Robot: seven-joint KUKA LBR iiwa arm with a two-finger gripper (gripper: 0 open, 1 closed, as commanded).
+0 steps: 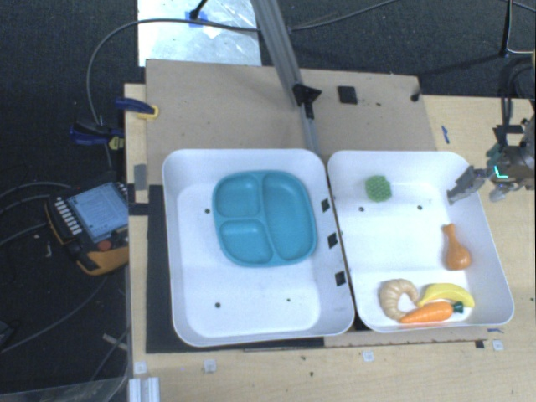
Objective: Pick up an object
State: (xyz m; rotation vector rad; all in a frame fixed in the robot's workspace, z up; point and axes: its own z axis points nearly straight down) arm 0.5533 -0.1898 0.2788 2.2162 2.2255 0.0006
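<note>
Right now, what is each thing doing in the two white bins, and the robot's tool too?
Blue divided plate: lying flat in the left bin, nothing on it.
Green ball: alone, right bin.
Orange drumstick toy: lying alone.
Croissant, banana, carrot: bunched together.
Tool: at the right bin's edge, holding nothing.

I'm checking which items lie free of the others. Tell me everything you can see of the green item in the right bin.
The green ball is small, roundish and bumpy, a mottled mid-green, perhaps toy broccoli or a knobbly ball. It rests on the floor of the right bin near the far wall, left of centre. Nothing touches it: the other toy foods lie well away toward the near right.
</note>
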